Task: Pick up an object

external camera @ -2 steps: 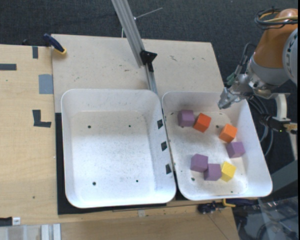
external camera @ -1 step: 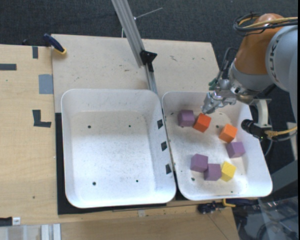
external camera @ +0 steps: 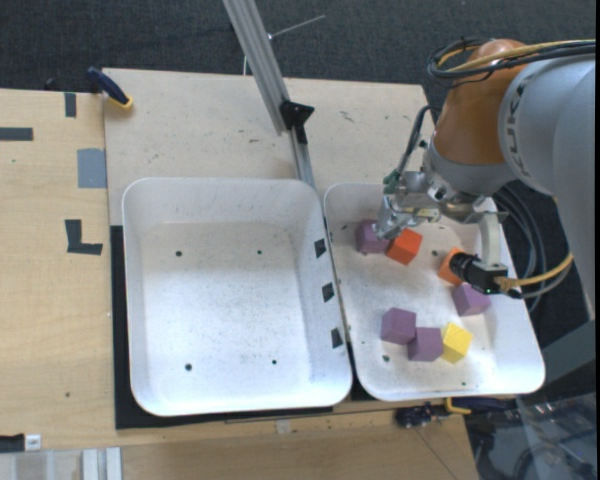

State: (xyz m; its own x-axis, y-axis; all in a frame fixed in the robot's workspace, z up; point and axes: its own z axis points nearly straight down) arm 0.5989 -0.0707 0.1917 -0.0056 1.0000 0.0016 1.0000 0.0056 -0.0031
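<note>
The right bin (external camera: 510,368) holds several small blocks. My gripper (external camera: 392,226) hangs low over its far left part, right above an orange block (external camera: 404,247) and a purple block (external camera: 369,238) that lie side by side. Whether either block sits between the fingers is hidden by the wrist. Nearer the front lie two purple blocks (external camera: 398,324) (external camera: 426,345) and a yellow block (external camera: 457,342). Another purple block (external camera: 470,299) and an orange piece (external camera: 452,265) lie at the right side.
The left bin (external camera: 140,218) stands beside the right one, sharing a middle wall. A slanted metal pole (external camera: 265,63) crosses above the bench at the back. Cables (external camera: 525,268) trail along the right bin's right edge. A blue and yellow tool (external camera: 110,88) lies at the far left.
</note>
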